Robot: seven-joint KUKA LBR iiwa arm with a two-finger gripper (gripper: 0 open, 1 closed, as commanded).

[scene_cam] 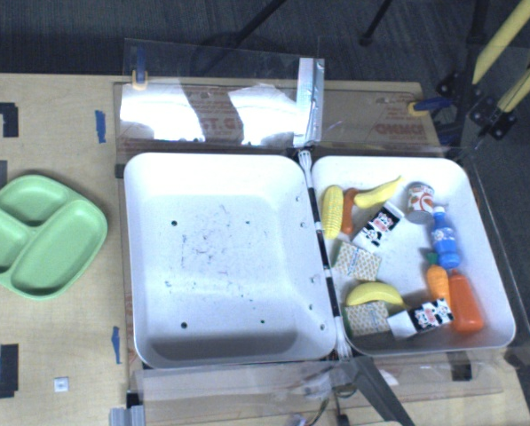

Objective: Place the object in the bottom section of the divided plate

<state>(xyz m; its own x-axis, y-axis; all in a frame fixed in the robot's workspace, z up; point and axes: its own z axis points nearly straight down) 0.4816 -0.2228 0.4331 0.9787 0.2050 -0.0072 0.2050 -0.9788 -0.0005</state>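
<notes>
Your divided plate (39, 236) sits at nine o'clock on the bench (51, 105); the objects crowd the right bin (491, 229) at three o'clock, well apart. Fingers' state: cannot tell.

I'm at a robotics lab setup: wooden bench (60, 105) w/ black tape markers, two white bins (216, 238), tripod legs (389, 7) on grey carpet behind.

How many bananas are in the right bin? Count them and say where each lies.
2: one banana near the far wall beside the corn; another banana near the front. Clutter may hide more.
</notes>
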